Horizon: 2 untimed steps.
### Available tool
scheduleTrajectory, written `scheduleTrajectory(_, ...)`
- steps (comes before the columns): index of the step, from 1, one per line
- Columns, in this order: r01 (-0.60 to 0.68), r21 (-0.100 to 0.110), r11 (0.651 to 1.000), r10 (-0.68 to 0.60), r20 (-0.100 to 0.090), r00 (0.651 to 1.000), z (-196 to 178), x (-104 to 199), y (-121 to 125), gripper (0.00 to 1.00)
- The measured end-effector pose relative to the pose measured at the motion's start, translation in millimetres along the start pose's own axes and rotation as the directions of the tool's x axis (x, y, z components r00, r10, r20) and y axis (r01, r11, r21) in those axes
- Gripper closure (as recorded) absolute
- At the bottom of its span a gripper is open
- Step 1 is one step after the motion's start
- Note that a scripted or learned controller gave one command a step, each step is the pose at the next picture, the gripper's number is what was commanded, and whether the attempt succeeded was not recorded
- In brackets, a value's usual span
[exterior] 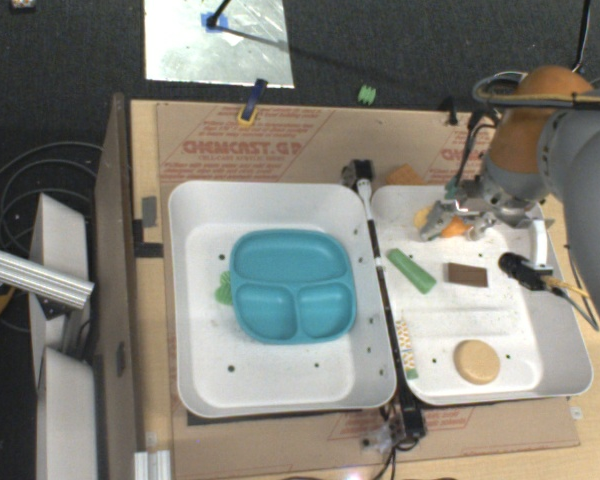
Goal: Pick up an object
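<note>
1. The grey arm with its orange band reaches in from 3 o'clock, and its two-finger gripper (458, 218) hangs low over the far part of the right shallow white bin (560, 353), toward 1 o'clock of the view.
2. A small orange object (450, 226) lies right at the jaws, seemingly touching them. Whether they are clenched on it or released I cannot tell; metal parts hide the tips.
3. That orange piece looks like the likeliest target, since the gripper is lowered right onto it.
4. Other candidates lie apart in the same bin: a green stick-shaped block (411, 270) at 9 o'clock near the dividing rim, a flat brown rectangle (467, 275) in the middle, a round tan disc (477, 360) at 6 o'clock.
5. The left white bin (195, 298) holds a blue plastic divided plate (291, 284), with a bit of green peeping out at its 9 o'clock edge.
6. Both bins sit on the cardboard-covered desk (240, 148).
</note>
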State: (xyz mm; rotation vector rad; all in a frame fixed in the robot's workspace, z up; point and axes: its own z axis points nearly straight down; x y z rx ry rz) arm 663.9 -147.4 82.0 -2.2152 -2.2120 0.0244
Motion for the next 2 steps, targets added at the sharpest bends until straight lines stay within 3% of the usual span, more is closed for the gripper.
scheduleTrajectory(1, -0.001, 0.002, 1.0, 0.001, -0.006, 1.0, 0.5, -2.7, 0.2, 0.0)
scheduleTrajectory(2, 0.001, 0.0, 1.0, -0.001, -0.001, 1.0, 0.1, 5.9, 0.1, 0.0)
